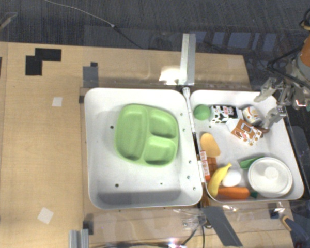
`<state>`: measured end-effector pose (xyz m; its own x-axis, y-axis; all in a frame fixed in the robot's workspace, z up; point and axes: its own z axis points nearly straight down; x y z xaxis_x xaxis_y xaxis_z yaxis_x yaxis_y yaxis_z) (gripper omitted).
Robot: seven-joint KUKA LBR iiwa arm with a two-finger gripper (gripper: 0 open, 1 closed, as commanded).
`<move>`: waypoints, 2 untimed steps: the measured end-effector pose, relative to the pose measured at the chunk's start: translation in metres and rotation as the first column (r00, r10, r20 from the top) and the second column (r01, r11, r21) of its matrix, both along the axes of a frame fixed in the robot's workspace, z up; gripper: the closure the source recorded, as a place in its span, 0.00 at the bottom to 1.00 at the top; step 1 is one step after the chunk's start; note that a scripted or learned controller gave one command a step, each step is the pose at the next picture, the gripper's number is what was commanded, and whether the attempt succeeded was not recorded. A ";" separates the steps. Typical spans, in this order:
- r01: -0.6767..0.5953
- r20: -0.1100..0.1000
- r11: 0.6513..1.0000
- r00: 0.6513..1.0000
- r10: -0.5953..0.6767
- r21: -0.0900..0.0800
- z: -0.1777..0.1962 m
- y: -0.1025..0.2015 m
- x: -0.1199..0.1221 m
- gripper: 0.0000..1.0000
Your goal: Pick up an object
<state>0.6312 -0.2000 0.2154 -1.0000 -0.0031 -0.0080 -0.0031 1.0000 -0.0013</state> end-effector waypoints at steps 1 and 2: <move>-0.148 0.006 0.989 0.989 0.148 -0.004 -0.095 0.017 0.006 0.00; -0.177 0.005 0.984 0.984 0.177 -0.002 -0.123 0.072 -0.016 0.00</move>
